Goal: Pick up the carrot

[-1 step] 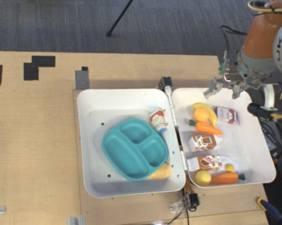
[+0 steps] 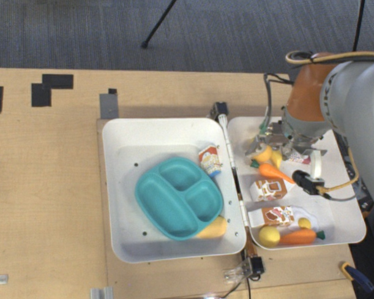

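Over the right bin (image 2: 349, 229), my hand (image 2: 274, 147) hovers by a carrot (image 2: 273, 171); I cannot tell its opening. Likely light, stiff, slick plastic, so I'd grip the thick middle crosswise.

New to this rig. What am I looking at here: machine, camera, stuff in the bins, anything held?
One fixed camera looks down at a slant on a wooden bench with two shallow white bins. The grey arm with an orange band reaches in from the right; its gripper sits low over the right bin, and whether it holds anything cannot be told. Just beside it lie a carrot and a small yellow item. Lower down are two small cartons, a lemon and a second carrot. The left bin holds a teal divided plate, a carton and a yellow piece.
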